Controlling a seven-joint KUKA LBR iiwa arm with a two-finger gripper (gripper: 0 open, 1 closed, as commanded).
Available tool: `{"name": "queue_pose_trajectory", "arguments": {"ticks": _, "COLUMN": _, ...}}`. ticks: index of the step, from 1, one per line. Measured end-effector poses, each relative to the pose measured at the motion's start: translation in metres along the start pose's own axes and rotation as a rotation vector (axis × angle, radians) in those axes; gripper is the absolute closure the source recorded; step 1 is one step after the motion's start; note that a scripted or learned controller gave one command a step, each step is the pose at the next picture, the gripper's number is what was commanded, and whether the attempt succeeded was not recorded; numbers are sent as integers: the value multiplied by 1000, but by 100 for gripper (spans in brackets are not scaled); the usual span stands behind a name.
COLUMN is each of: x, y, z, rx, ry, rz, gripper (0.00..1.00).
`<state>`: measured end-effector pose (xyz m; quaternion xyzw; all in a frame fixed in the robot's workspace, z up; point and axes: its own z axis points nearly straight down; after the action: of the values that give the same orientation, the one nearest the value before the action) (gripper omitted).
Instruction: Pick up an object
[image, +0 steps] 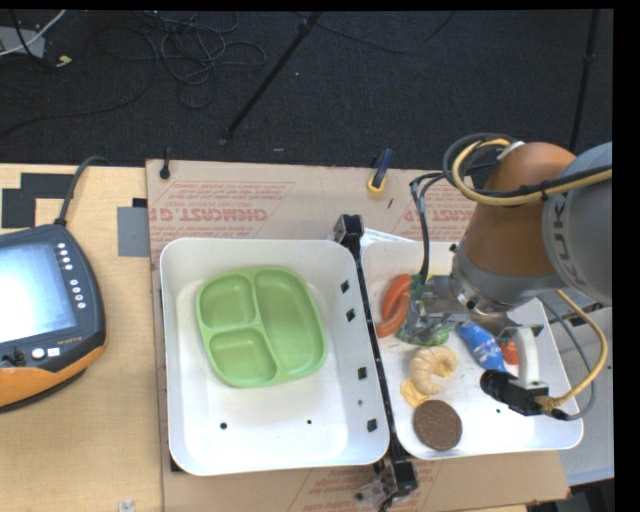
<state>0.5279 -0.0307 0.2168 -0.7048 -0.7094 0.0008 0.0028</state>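
**The pincer is down among the toys in the right bin**

The pincer (420, 318) hangs low in the right bin (560, 435), under the big grey and orange arm (520, 230). I cannot tell if it is open or closed, because the arm's shadow and the dark metal hide it. No toy can be seen held in it.

The closest thing is the orange carrot (393, 303). It lies just to the left of the pincer, maybe touching it. Its long side runs from far to near, leaning a bit left. The yellow curly toy (432, 368) sits just on the near side of the pincer. The blue bottle (482, 345) is just to the right. The brown cookie (438, 424) is nearer still.

The left bin (200, 430) holds a green tray (262, 326), well away from the pincer
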Motion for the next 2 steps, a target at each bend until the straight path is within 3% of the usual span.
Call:
{"name": "queue_pose_trajectory", "arguments": {"ticks": 1, "x": 47, "y": 11, "z": -11, "rx": 0, "ry": -1, "rz": 2, "gripper": 100}}
{"name": "queue_pose_trajectory", "arguments": {"ticks": 2, "x": 96, "y": 27, "z": 0, "rx": 1, "ry": -3, "rz": 3, "gripper": 100}}
